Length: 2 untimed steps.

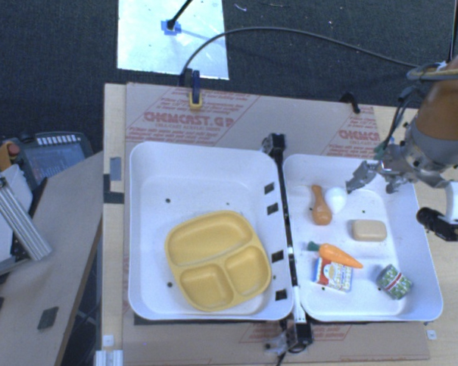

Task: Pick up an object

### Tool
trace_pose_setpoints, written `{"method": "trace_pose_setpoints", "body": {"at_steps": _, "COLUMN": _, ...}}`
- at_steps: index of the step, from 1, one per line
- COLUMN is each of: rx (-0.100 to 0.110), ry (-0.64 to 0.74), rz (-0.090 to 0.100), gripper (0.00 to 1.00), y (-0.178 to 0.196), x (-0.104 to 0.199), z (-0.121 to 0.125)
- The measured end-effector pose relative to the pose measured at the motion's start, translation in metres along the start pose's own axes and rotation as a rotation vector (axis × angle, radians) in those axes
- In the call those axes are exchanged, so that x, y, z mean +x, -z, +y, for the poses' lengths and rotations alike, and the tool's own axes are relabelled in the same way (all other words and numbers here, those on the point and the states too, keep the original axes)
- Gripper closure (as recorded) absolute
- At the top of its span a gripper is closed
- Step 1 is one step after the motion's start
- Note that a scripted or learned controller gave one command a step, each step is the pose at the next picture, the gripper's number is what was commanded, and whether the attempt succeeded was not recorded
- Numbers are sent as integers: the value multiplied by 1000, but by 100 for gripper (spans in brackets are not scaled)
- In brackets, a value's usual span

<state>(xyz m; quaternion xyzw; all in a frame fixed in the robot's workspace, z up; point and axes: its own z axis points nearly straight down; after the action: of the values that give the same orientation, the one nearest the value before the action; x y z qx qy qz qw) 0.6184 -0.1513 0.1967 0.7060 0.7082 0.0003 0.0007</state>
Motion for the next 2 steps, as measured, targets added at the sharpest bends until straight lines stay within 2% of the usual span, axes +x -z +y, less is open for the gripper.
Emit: {"method": "trace_pose_setpoints", "body": {"at_steps": 2, "rx": 3, "ry": -1, "rz": 1, "gripper": 0, "y": -107, "x": 1, "z": -10}}
